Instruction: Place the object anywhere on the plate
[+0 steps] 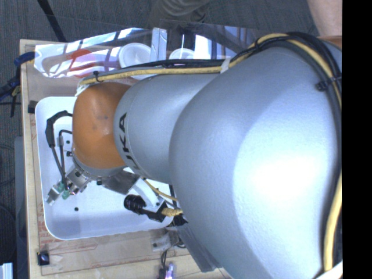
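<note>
big grey arm with orange band (99, 127) | over shallow white bin (87, 220) | claw (61, 190) maybe low in bin | grip: cannot tell

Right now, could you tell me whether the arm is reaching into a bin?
In: the arm stretches over the white bin, its orange band above the bin floor.

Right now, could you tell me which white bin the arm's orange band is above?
The lower-left bin, beneath the orange band; the other bin sits along the top.
</note>
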Controlling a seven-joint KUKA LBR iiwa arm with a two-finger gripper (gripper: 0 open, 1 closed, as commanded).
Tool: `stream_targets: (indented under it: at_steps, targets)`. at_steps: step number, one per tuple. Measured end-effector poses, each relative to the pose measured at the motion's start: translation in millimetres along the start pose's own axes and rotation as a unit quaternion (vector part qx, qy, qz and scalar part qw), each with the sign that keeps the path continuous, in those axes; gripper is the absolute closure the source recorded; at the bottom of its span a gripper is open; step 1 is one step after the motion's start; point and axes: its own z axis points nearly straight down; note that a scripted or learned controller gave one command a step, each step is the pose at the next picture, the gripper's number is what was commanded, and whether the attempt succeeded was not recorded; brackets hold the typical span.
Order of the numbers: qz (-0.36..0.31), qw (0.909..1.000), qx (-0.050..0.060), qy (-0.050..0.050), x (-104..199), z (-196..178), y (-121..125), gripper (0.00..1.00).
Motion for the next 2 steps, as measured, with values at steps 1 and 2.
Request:
stream_targets:
  at_steps: [1,2]
  targets:
    - [0.119,0.9929,0.001,0.001,-9,34,-8,0.0]
    - [0.174,0.9848,-0.002,0.0,-21,-12,-17,0.0]
